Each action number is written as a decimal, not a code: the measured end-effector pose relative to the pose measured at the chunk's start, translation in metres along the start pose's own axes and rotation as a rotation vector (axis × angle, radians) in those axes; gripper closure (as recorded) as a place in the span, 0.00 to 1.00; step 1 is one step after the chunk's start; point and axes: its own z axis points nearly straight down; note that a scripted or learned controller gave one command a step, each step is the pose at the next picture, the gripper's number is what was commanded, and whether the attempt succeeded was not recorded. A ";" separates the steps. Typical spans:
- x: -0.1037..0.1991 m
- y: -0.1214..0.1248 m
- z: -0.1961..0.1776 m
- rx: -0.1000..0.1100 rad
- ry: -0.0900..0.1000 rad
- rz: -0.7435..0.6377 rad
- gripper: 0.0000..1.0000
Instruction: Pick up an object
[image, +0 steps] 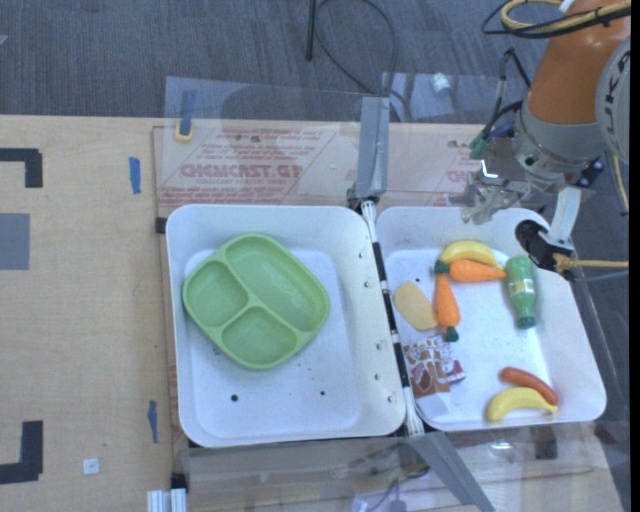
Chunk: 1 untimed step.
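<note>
Here the arm (572, 90) reaches in at upper right, its hand (487, 203) over the right bin's (575, 345) far rim; whether it is released or clenched I cannot tell. That bin holds two bananas (468, 250) (518, 403), two carrots (477, 270) (446, 303), a green bottle (520, 289), a sausage (528, 383), a packet (434, 364). The left bin (345, 260) holds a green plate (256, 299).

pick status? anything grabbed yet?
Done: nothing lifted. The yellow plastic banana, two orange toy carrots and green toy bottle lie in the right white bin. In hand: the two-finger gripper hovers over that bin's far edge. Left: descend, grasp, lift.
</note>
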 end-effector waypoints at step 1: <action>0.001 0.000 0.000 0.001 0.000 -0.001 0.00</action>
